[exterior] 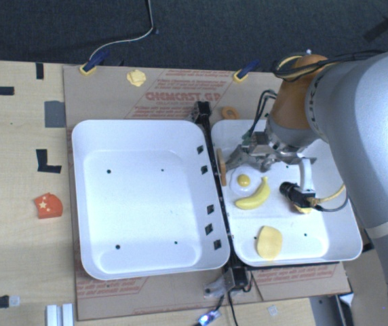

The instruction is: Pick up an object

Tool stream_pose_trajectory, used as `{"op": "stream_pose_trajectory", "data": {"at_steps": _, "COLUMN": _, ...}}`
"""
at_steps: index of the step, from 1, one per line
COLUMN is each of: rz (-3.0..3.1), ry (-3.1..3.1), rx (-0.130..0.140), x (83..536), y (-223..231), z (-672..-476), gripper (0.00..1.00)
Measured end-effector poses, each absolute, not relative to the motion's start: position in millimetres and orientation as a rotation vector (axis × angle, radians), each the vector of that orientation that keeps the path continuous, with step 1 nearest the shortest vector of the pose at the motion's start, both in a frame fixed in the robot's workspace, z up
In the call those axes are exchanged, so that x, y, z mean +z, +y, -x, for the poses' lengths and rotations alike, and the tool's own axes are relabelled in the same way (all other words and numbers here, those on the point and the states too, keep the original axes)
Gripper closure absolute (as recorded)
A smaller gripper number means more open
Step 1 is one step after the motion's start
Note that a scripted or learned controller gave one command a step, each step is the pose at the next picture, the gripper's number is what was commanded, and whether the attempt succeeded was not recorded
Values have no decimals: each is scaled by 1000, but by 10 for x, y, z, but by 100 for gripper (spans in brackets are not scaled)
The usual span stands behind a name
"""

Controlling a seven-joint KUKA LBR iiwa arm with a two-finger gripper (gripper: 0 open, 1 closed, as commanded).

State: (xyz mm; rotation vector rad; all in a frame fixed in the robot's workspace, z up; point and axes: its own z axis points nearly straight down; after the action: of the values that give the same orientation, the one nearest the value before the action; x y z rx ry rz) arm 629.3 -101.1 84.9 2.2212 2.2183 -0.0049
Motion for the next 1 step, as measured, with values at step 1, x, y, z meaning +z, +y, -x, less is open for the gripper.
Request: {"op": "stream_pose_trajectory", "data": {"at_steps": 1, "rz": -2225, "ry": 2219, "rx": -4, "x": 852, "y": -1182, "z": -5564, "gripper": 0}}
